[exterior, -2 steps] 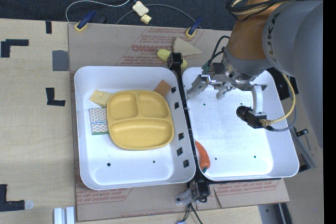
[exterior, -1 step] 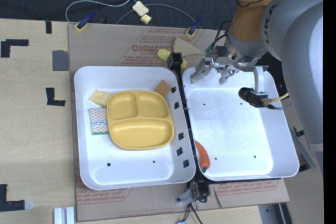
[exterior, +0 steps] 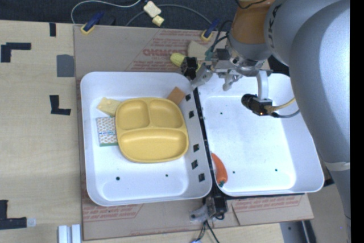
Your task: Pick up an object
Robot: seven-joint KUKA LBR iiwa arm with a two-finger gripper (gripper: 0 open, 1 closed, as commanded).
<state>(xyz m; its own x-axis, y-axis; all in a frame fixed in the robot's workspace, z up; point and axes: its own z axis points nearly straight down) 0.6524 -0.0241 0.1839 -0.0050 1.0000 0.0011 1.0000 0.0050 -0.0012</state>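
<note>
The hand (exterior: 230, 78) hovers over the right bin's (exterior: 284, 179) far-left corner; whether it grips anything cannot be told. A yellow divided plate (exterior: 152, 129) lies in the left bin (exterior: 142, 190).

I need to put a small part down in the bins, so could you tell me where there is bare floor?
The right bin has bare floor between the orange object at its left wall and its right rim. The left bin is crowded by the yellow tray; only a strip along its near edge is bare.
</note>
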